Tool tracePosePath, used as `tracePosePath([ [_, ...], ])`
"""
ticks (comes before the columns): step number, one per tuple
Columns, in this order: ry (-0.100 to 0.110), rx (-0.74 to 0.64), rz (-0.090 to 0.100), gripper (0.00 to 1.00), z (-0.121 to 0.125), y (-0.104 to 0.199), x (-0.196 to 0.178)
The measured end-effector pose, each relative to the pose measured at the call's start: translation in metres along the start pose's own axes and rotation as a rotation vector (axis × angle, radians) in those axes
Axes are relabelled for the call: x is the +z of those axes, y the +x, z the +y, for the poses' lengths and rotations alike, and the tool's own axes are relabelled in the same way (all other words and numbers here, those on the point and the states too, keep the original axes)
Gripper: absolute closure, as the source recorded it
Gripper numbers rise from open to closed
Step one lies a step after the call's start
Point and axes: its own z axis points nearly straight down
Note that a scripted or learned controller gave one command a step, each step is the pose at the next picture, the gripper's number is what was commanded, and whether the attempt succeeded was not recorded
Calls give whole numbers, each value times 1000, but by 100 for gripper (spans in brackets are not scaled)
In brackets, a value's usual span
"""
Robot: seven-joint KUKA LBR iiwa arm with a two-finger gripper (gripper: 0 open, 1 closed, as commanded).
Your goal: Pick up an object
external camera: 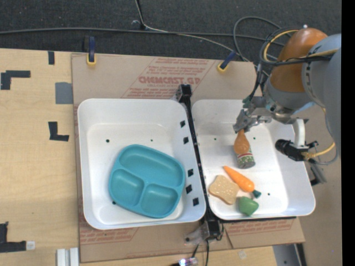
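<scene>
In the right bin lie an orange-brown bottle, an orange carrot, a slice of toast and a green pepper. My gripper hangs over the right bin, just above the bottle's top end. I cannot make out its fingertips from this angle, and nothing is visibly lifted.
The left bin holds a teal divided plate. A black divider clip sits between the bins. Cables loop behind the arm at the upper right. The bins rest on a cardboard sheet.
</scene>
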Motion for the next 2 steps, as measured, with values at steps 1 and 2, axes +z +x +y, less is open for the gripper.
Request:
tracePosePath([
  [1,0,0,0,100,1,0,-53],
  [2,5,-4,2,100,-11,55,-57],
])
